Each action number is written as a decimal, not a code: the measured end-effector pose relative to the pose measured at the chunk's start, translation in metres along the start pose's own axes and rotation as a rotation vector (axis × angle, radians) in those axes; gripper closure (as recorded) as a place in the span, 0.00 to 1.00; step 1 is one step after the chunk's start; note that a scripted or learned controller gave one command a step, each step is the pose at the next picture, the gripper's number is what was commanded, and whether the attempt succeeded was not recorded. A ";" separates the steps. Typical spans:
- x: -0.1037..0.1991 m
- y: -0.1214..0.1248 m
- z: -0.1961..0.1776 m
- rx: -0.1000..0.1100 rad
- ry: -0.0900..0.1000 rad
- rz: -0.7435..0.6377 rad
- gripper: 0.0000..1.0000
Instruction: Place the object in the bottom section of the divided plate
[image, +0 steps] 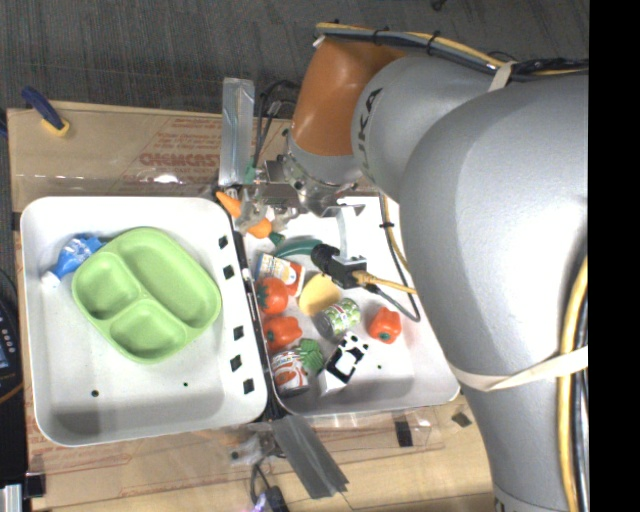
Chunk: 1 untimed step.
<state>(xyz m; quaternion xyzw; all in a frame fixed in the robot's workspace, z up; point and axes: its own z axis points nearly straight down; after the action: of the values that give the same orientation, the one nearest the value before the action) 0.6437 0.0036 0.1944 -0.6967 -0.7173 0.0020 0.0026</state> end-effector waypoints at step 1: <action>0.074 -0.106 0.004 0.000 -0.001 -0.255 1.00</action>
<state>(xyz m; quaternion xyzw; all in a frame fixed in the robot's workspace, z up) 0.5353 0.0746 0.1909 -0.5999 -0.8001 0.0019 0.0023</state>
